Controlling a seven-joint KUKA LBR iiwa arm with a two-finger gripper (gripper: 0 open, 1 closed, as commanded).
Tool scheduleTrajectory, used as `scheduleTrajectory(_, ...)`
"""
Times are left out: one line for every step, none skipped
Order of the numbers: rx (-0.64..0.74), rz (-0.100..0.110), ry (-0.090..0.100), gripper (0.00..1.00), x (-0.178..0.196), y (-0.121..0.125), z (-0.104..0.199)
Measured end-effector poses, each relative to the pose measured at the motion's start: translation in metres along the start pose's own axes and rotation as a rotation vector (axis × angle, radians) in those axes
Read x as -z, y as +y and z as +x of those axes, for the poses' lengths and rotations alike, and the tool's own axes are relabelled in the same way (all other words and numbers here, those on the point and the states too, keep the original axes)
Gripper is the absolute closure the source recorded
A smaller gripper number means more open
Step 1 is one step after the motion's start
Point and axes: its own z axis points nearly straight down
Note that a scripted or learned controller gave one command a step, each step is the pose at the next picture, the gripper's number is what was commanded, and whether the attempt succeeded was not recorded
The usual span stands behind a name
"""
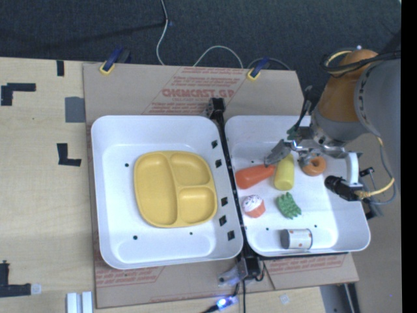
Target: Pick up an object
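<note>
The right bin (339, 230) holds an orange carrot (254, 175), a yellow corn-like piece (285, 173), an orange ring (315, 165), a green leafy toy (288, 205), a white-and-orange round piece (253, 205) and a small grey can (296, 238) lying on its side. My gripper (290, 151) hangs over the bin's middle, just beyond the far end of the yellow piece. Its fingers stand open, one dark finger (276, 154) angled toward the carrot's tip, with nothing between them.
The left bin (107, 142) holds a yellow divided plate (174, 188). A black divider with clips (225, 175) runs between the bins. The arm's grey body with its orange band (345, 90) fills the right side, and a black cable fitting (342, 186) sticks out over the right bin.
</note>
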Motion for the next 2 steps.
scheduleTrajectory(0.001, -0.005, -0.001, 0.00, -0.041, 0.000, 0.001)
scheduleTrajectory(0.002, -0.007, -0.002, 1.00, -0.029, 0.001, 0.001)
